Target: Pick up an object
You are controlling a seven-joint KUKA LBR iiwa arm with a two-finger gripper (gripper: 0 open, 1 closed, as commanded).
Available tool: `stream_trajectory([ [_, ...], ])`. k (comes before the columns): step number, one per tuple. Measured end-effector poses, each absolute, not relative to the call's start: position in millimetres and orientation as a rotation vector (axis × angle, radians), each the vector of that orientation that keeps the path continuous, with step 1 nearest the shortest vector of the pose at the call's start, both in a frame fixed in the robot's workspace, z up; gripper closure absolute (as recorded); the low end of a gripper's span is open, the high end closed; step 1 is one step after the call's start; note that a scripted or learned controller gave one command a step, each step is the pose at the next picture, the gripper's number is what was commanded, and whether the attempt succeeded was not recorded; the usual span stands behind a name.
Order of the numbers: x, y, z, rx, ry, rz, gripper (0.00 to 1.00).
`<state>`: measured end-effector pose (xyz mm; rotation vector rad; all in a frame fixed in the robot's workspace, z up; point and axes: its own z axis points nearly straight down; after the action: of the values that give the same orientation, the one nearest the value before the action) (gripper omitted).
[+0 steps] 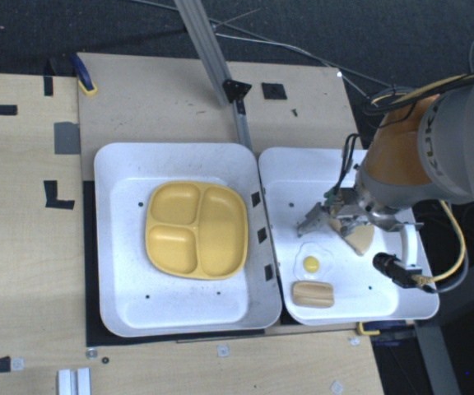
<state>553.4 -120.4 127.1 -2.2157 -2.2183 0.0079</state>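
In the right bin (385, 301) lie three small things. A fried-egg toy (311, 263), white with a yellow yolk, rests near the middle. A tan bread roll (313, 294) sits by the front wall. A pale beige wedge (360, 239) lies further right. My gripper (326, 224) hangs low over this bin, just above the egg and left of the wedge. It is open, with one finger slanting out to the left and nothing between the fingers. The wrist hides part of the wedge.
The left bin (122, 220) holds a yellow divided plate (197, 229). A slanted metal pole (212, 48) meets the bench behind the bins. Black cables (401, 270) trail from the wrist over the right bin's right side.
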Motion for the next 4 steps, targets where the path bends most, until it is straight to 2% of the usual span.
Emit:
stream_trajectory([
  [1,553.9,-120.6,84.5,-2.222,-2.224,0.002,0.0],
  [2,556.3,-120.2,98.7,-2.224,-2.228,-0.006,1.0],
  [3,553.9,-119.9,140.9,-2.221,-2.223,-0.001,1.0],
  [4,562.5,-117.9,200.2,-2.222,-2.226,-0.003,1.0],
])
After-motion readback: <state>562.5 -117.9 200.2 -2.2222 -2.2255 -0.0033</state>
